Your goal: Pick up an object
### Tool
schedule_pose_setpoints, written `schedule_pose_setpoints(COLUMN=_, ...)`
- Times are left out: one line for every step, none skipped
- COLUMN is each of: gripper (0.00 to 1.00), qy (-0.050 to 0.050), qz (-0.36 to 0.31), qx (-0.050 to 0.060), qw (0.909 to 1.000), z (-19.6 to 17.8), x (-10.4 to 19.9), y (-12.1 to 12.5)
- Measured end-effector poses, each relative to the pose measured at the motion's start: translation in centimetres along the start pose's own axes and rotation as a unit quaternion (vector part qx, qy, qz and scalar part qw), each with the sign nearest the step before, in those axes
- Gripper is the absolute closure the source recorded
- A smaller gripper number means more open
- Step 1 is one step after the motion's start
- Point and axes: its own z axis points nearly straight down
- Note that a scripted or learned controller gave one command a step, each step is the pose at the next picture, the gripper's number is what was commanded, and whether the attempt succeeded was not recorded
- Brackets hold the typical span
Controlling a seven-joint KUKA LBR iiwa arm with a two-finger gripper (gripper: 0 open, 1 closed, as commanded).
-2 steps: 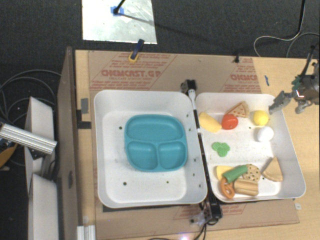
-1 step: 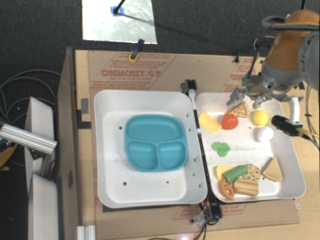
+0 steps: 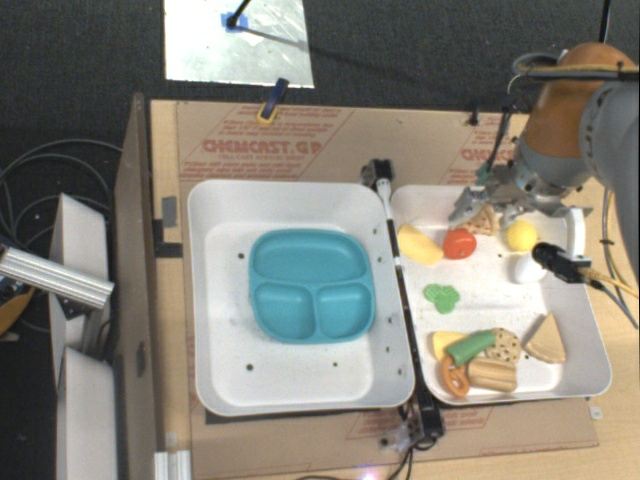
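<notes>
The claw (image 3: 487, 204) hangs at the right bin's (image 3: 600, 368) far edge, over a brown cracker-like toy (image 3: 482, 218); I cannot tell its opening. A red tomato toy (image 3: 459, 244) sits just beside.

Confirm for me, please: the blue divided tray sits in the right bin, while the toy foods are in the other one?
Not quite. The camera view shows the blue divided tray in the left bin; the toy foods are in the right bin.

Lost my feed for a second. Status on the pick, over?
Gripper low at the right bin's far edge, over a tan piece. No hold confirmed. Red tomato and yellow lemon crowd either side.
</notes>
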Motion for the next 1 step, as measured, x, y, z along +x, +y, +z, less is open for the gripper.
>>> schedule_pose_setpoints(gripper=0.0, qy=0.001, qz=-0.002, qx=0.0, qw=1.0, z=4.82, x=2.01, y=1.22)
